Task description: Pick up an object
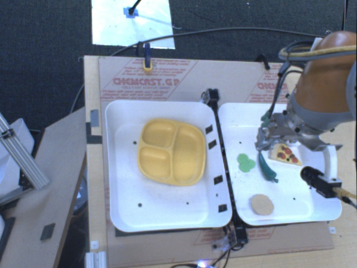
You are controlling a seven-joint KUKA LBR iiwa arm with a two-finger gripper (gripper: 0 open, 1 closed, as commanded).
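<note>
Nearest the camera in the right bin lay one tan round cookie, close to the front wall and well apart from the hand. Farther in lay one green round piece and one teal curved piece side by side, both just below the hand. One pizza slice lay just right of the hand, partly under the arm's wrist. The hand hung low over the middle of that bin; whether it was open or closed I could not tell, and nothing showed in its grip. The bin's back left corner was bare white floor. In the left bin sat one yellow divided plate, with bare floor around it on every side. Both bins rested on the tabletop.
</note>
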